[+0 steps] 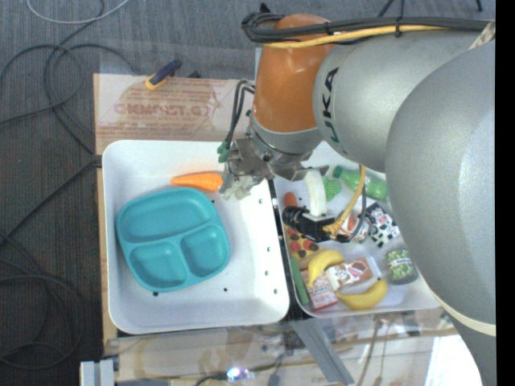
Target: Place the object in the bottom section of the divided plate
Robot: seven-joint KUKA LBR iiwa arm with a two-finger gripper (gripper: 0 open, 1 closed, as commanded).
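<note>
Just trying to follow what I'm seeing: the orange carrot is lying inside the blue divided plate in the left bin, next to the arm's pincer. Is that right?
Not quite. The camera view shows the carrot lying on the white floor of the left bin, just beyond the blue divided plate, not inside it. The rest holds: it is next to the arm's pincer.

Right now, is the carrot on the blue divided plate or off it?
Off. The carrot lies on the left bin's floor just above the divided plate, beside the gripper.

An orange carrot [198, 181] lies just above the divided plate [171, 240].
</note>
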